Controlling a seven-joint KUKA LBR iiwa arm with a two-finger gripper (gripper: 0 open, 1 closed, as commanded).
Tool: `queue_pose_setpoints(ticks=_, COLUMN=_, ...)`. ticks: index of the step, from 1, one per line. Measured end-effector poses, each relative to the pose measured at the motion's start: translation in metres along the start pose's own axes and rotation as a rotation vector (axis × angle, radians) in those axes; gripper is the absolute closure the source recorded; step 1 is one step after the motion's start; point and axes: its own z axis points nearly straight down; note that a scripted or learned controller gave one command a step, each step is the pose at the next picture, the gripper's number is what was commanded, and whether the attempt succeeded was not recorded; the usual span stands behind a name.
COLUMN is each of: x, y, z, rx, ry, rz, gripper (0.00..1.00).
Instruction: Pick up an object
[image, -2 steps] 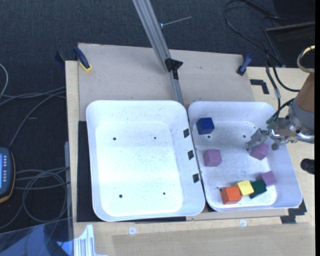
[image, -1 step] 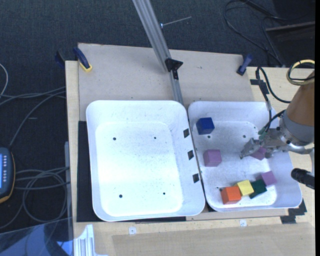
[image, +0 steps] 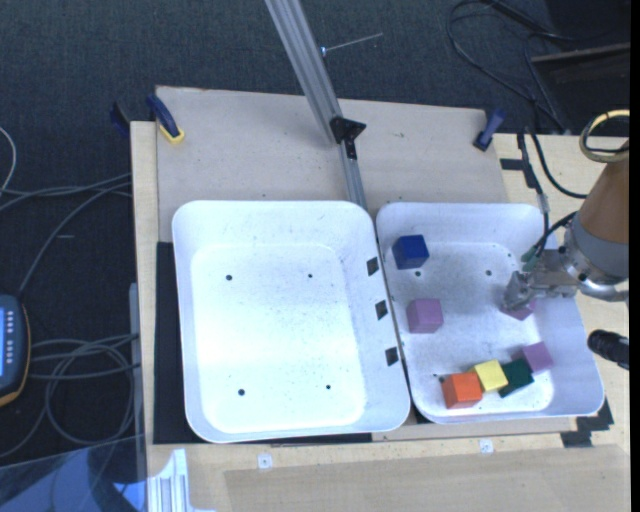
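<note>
While I watch from above, the arm (image: 608, 225) reaches into the right bin (image: 455, 228) from three o'clock, and its gripper (image: 520, 295) sits low at that bin's three o'clock side, right over a small purple block (image: 519, 309) that peeks out beneath it. Whether that block is pinched I cannot tell. A blue cube (image: 410, 251) lies toward eleven o'clock, a lilac cube (image: 425, 315) near the centre, and orange (image: 461, 389), yellow (image: 491, 376), green (image: 517, 375) and purple (image: 538, 356) blocks cluster at five o'clock. The left bin (image: 200, 225) sits alongside.

bins (image: 200, 230) – 2 | purple blocks (image: 425, 315) – 3 | blue (image: 410, 251) – 1 | orange (image: 461, 389) – 1 | yellow (image: 490, 376) – 1 | green (image: 517, 376) – 1
</note>
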Motion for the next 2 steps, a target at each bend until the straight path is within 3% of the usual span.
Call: queue_pose_setpoints(ticks=2, x=0.008, y=-0.002, z=-0.097, rx=-0.005, ry=-0.003, rz=-0.001, gripper=1.00)
